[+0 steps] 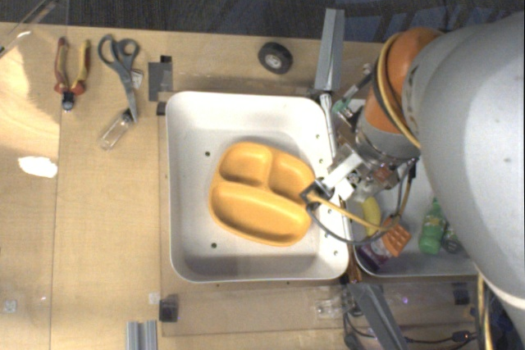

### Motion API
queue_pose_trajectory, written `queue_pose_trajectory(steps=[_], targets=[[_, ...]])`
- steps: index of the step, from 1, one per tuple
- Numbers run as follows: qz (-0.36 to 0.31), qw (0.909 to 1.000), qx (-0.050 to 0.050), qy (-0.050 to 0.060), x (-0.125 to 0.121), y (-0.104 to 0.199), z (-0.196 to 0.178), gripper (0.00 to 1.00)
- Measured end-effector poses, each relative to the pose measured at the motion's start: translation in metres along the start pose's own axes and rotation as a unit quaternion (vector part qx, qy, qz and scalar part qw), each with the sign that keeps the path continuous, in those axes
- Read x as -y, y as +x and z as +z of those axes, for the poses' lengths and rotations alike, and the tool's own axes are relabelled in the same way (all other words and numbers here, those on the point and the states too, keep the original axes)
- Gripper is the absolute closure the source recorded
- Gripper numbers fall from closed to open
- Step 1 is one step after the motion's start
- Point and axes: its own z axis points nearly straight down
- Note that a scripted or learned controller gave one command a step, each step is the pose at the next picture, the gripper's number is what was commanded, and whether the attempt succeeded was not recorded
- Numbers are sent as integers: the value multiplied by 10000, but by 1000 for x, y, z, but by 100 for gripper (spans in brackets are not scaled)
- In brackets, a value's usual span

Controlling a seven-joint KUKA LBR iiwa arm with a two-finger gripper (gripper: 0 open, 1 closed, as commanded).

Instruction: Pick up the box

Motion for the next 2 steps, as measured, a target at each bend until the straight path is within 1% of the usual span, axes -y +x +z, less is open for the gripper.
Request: queue_pose_trajectory(steps=[1,2], targets=[[1226,9925,-10,-10,-15,57,-108,100],[-357,9994,-1,0,41,-18,-92,100]])
